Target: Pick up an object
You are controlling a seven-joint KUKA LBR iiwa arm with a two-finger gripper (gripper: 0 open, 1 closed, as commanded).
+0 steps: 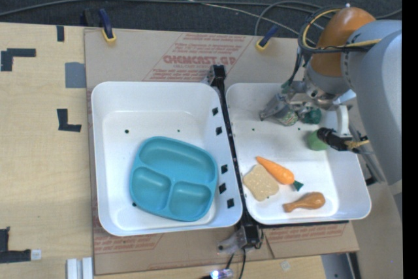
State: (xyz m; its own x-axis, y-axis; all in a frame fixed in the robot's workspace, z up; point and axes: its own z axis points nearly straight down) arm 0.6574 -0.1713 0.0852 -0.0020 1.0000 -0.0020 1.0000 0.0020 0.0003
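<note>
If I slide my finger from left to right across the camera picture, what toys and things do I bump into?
Blue divided plate → cracker → carrot → drumstick

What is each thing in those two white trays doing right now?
Blue plate: flat in the left bin.
Carrot: lying loose in the right bin.
Cracker: flat, beside the carrot.
Drumstick: lying near the front wall.
Hand: low over the right bin's back.

Pincer (282,112) low, arm overhead.
</note>
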